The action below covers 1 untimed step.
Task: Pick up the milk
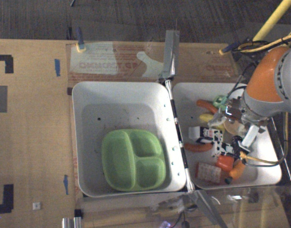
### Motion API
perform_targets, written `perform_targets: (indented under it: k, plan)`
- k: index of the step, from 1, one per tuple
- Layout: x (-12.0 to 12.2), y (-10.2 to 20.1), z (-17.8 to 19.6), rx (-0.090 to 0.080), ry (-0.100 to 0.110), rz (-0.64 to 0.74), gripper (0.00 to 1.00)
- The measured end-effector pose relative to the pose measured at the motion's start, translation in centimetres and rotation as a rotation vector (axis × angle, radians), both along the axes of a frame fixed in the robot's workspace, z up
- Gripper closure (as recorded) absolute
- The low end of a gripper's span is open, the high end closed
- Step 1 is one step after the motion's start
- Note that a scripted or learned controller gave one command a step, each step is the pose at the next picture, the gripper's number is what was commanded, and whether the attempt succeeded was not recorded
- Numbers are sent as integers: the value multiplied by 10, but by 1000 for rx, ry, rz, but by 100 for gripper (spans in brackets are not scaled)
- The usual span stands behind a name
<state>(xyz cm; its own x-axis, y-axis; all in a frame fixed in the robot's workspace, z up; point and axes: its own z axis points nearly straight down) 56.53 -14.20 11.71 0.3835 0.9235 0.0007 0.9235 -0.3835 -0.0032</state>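
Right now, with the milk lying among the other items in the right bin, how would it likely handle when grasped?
The milk looks like a small boxy carton lying flat, so probably stiff, light and unlikely to roll. A sausage crowds it from below, so a nudge may shift both. The end effector hovers close by.

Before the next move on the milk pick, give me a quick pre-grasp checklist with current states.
1. Milk carton located in the right bin: ok, black-and-white carton near the bin's middle.
2. Gripper over the right bin: ok, it sits just right of the carton.
3. Carton between the fingers: cannot tell, the wrist hides the contact area.
4. Clear space around the carton: not ok, a sausage lies against its lower left and an orange toy crowds it below.
5. Left bin out of the path: ok, the green divided plate lies well away.
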Motion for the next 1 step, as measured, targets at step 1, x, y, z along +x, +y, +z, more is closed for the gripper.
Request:
perform_targets:
  k: [1]
  plan:
    - [1,0,10,0,-1,1,100]
